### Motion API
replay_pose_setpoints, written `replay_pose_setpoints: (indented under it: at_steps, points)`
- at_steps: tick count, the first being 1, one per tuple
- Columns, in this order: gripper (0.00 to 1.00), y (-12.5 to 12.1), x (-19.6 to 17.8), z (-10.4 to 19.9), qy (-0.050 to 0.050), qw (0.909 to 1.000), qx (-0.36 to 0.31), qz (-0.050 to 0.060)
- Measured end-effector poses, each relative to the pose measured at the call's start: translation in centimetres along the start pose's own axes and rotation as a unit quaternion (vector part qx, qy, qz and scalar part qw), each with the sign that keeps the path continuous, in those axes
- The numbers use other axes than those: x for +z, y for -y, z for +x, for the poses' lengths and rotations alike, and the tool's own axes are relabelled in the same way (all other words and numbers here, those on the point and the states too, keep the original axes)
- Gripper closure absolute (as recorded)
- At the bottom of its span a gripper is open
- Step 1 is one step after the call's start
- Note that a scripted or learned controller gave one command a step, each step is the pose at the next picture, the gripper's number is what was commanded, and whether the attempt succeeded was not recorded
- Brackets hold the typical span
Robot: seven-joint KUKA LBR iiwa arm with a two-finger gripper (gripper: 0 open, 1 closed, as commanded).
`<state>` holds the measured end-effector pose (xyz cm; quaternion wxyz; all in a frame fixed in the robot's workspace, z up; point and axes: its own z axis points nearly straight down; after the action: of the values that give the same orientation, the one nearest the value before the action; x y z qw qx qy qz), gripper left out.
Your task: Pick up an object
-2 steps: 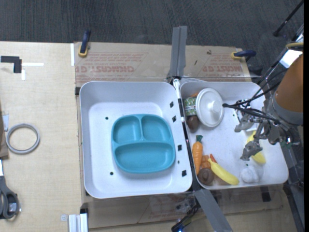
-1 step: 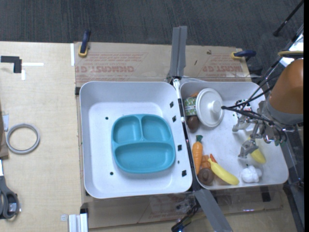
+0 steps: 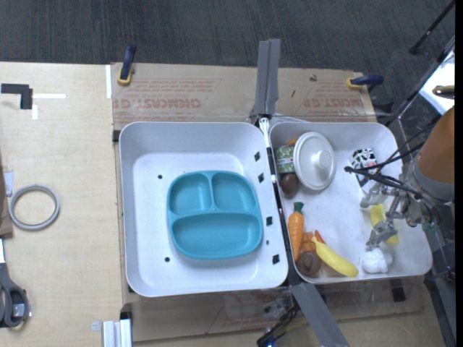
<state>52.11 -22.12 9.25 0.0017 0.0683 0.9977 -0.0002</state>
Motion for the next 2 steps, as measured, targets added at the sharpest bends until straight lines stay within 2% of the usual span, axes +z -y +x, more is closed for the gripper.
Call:
replay_pose_setpoints:
  at_steps: [1, 2]
  points:
    - [0.0, -0.2, 0.0, -1.7, 0.001, 1.0, 0.009, 0.0]
    - [0.0, -0.1, 0.0, -0.2, -0.001, 0.9995, 0.032, 0.0]
